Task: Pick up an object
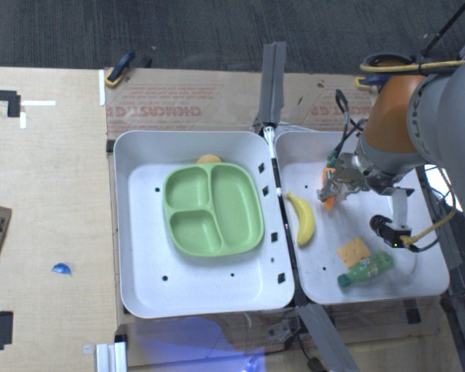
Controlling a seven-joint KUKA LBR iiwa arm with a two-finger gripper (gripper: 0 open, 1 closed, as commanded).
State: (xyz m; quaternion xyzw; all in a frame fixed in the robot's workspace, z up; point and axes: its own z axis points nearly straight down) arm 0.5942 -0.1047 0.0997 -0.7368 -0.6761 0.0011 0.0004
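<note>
Nearest the camera in the right white bin, a green plastic bottle lies on its side, a tan square sponge-like block touching it just above. Further in, a yellow banana rests by the divider. Next door, the left white bin carries a green three-compartment plastic tray, a small yellow thing peeking out behind it.

Now the action: the two-finger gripper is down low in the right bin, right at a small orange object, near the banana's top end. This reads as the grasp step; next comes a firm pinch, then a straight lift. How the tool stands, spread or pressed together, I cannot tell.

The grey arm with orange band reaches in from the right, wrist bent downward over the bin's far half.
</note>
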